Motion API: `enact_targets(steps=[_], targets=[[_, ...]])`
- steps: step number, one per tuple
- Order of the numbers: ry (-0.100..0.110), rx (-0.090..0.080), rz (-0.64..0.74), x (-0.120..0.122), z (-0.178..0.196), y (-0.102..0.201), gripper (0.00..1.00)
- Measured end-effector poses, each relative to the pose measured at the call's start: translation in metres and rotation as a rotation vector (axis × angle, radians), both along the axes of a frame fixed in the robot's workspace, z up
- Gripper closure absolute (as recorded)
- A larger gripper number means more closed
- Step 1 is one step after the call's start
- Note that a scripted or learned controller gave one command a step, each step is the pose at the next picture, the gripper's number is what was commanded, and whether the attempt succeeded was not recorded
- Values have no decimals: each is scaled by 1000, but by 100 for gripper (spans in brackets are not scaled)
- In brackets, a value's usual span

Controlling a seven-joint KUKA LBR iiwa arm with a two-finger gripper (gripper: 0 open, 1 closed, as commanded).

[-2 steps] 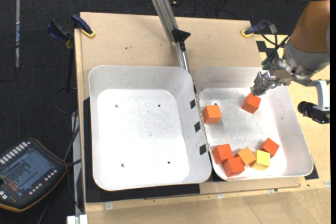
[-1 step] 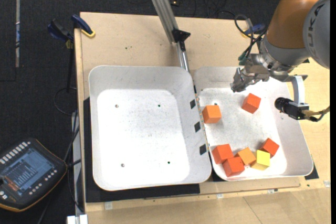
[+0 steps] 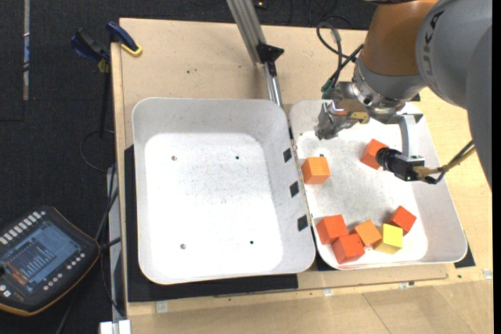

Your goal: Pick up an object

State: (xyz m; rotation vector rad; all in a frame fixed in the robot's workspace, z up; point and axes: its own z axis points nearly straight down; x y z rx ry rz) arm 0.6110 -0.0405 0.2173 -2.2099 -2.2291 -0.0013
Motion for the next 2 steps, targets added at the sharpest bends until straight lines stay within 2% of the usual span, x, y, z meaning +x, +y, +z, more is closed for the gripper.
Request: enact_targets(steps=[1, 2], targets=[[0, 0, 0, -9, 1, 51, 100], [-2, -1, -1, -3, -1, 97, 100]])
